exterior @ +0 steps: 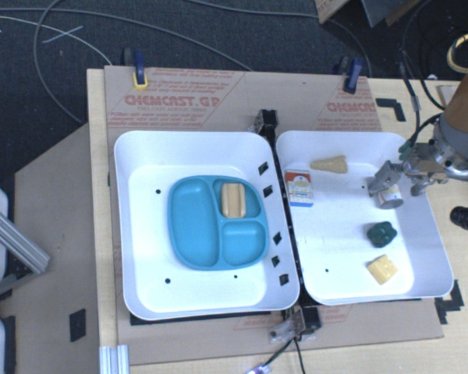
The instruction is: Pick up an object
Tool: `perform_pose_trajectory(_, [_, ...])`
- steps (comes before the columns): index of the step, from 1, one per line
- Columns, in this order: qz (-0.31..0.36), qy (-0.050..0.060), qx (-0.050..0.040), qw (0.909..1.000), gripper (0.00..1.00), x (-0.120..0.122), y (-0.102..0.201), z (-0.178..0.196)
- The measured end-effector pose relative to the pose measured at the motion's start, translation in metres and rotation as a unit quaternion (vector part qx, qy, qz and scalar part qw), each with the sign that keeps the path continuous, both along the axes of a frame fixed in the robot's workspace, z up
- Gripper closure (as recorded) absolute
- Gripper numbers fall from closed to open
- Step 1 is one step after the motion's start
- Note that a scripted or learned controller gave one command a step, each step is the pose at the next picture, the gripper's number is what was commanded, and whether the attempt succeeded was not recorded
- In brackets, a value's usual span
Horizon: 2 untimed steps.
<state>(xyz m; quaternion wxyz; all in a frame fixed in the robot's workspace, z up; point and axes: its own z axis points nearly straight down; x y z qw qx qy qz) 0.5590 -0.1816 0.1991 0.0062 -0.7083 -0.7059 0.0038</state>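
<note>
My gripper (388, 192) hangs over the right part of the right bin (335, 287), above bare white floor. A dark green lump (381, 234) lies just below it in the picture. A pale yellow block (382, 269) sits further toward the front edge. A tan wedge (330, 164) lies at the back of that bin, left of the gripper. A small red and white carton (299, 187) rests against the bin's left wall. Nothing shows between the fingers.
The left bin (140, 287) holds a blue divided tray (191, 232) with a beige block (232, 200) in its upper right compartment. Clamps (140, 75) stand at the bench's back edge. Cables run across the dark floor behind.
</note>
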Motion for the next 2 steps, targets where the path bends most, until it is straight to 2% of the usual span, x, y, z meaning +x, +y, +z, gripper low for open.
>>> perform_pose_trajectory(1, [0.002,-0.007,-0.0014,1.0000,0.00,0.003,0.001,0.008])
perform_pose_trajectory(2, [0.002,-0.005,-0.0004,1.0000,0.00,-0.001,0.010,-0.040])
